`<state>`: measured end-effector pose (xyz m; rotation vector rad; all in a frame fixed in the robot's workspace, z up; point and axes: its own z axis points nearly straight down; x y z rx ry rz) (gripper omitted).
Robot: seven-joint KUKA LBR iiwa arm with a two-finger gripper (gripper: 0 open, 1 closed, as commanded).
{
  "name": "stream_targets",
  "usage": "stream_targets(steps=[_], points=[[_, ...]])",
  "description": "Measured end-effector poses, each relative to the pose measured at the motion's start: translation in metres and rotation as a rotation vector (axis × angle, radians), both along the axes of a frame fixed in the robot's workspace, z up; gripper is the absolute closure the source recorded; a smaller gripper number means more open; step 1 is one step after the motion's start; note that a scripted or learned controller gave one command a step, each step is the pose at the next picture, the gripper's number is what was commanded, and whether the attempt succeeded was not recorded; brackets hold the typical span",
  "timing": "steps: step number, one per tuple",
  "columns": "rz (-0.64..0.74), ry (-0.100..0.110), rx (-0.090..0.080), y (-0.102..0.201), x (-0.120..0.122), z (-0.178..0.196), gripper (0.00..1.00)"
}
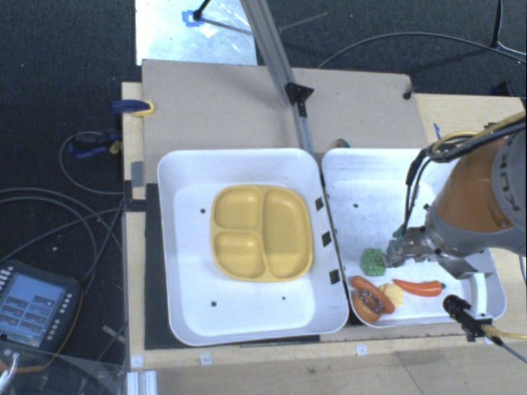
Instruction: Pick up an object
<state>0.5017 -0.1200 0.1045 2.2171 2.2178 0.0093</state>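
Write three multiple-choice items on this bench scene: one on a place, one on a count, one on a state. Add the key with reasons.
1. Where does the yellow tray lie?
A. In the left bin
B. In the right bin
C. On the floor

2. How many compartments does the yellow tray have?
A. Two
B. Three
C. Five

3. How does the claw stand to the green toy?
A. Far off over the left bin
B. Low in the right bin, close beside it
C. Lifted high with it

Key: 1 A, the tray sits mid-bin on the left. 2 B, ridges split it into three wells. 3 B, the claw is down next to the green toy, which lies on the bin floor.
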Motion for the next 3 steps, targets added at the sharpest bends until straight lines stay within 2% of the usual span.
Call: stream_targets(steps=[1, 3], points=[[0.005, 0.000, -0.002, 0.000, 0.003, 0.064, 1.00], [0.006, 0.002, -0.002, -0.002, 0.011, 0.147, 1.00]])
